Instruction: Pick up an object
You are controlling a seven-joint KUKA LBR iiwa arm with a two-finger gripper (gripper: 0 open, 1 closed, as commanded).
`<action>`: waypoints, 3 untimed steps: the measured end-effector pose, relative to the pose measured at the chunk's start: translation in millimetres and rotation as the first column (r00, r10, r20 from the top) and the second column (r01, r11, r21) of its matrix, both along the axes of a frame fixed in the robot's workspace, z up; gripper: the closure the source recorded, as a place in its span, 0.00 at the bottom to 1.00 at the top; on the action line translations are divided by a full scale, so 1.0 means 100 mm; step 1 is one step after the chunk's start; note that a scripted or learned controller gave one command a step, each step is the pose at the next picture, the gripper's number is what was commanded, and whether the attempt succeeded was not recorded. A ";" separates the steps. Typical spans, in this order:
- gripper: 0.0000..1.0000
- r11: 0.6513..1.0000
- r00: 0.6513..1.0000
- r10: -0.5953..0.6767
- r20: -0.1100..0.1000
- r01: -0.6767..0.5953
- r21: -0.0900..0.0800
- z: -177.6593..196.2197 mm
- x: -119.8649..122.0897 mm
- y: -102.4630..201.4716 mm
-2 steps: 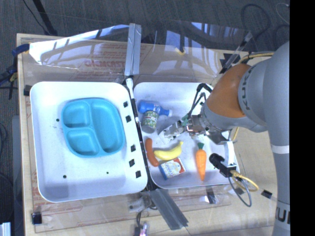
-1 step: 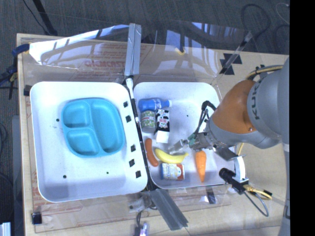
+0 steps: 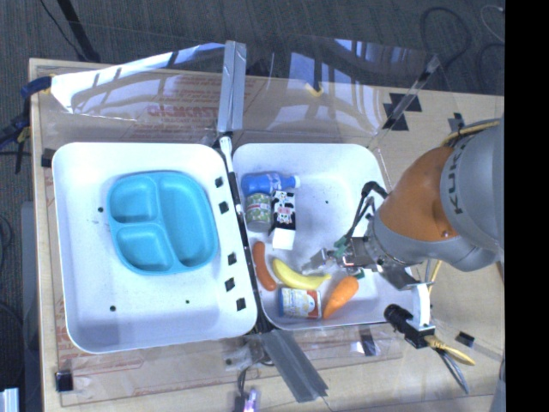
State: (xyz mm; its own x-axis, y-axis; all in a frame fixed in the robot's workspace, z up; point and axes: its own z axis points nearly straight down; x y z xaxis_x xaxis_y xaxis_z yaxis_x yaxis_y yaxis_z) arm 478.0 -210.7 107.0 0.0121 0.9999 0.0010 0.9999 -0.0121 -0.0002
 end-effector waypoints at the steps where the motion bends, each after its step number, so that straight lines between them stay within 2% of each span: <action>1: 0.00 0.999 0.999 0.051 -0.002 -0.051 0.000 0.21 0.80 0.09; 2: 0.00 0.959 0.959 0.282 0.025 -0.281 -0.020 0.04 1.23 0.38; 3: 0.00 0.964 0.964 0.264 0.022 -0.263 -0.031 0.04 1.52 0.66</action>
State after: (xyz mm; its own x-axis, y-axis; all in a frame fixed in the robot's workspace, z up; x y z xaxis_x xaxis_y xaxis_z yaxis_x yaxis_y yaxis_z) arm 630.4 -144.3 111.3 -0.2513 0.9675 -0.0294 0.9675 0.2520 0.0218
